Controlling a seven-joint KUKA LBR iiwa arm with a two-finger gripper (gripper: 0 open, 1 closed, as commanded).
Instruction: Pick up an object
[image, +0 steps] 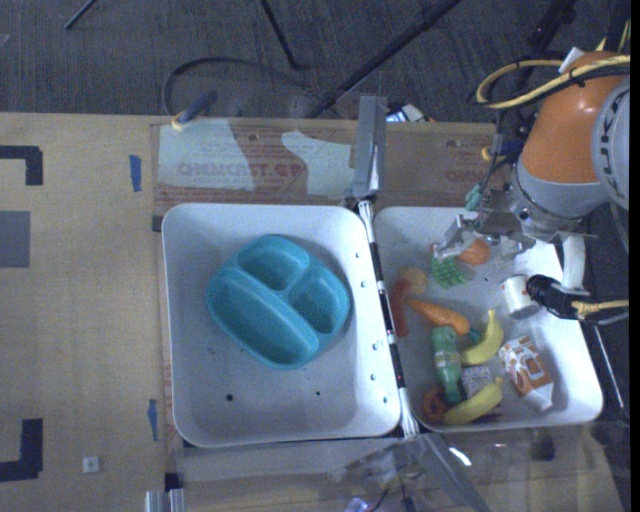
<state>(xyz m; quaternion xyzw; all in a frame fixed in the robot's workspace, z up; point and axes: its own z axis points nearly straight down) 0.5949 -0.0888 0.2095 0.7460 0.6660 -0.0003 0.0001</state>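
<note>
My gripper (468, 238) hangs over the far part of the right bin (585, 395), under the grey wrist with its orange band. Right below it lies a small orange piece (476, 253), and a green ridged piece (448, 271) sits just to its left. Whether the orange piece is touched or held is unclear from this angle. Further down the bin lie a carrot (438, 314), a green bottle (445, 362), two bananas (486, 340) (475, 402) and a white-and-orange packet (526, 371).
A white roll (515, 295) lies by the bin's right side, next to a black cable end. A red piece (400, 302) rests against the bin's left wall. The left bin (190, 400) holds a teal divided plate (280, 298).
</note>
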